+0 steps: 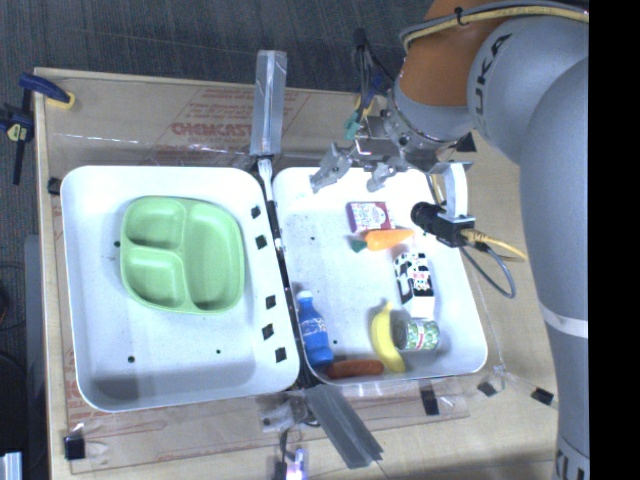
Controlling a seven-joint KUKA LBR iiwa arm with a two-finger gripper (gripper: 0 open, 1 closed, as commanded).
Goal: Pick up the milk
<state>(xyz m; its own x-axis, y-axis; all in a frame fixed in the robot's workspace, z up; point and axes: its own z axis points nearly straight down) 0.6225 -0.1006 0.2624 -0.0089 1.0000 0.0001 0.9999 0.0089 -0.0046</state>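
Observation:
The milk (pixel 414 277) is a small white carton with black cow patches, lying in the right bin (pixel 300 268) toward its right side. My gripper (pixel 353 173) hangs over the far edge of that bin, up and left of the milk, with its two grey fingers spread apart and nothing between them. The carton lies well clear of the fingers.
Around the milk lie a purple box (pixel 368 214), an orange carrot (pixel 388 237), a banana (pixel 383 338), a green can (pixel 420 335), a blue bottle (pixel 314 330) and a brown sausage (pixel 355 369). The left bin (pixel 90 348) holds a green divided plate (pixel 183 254).

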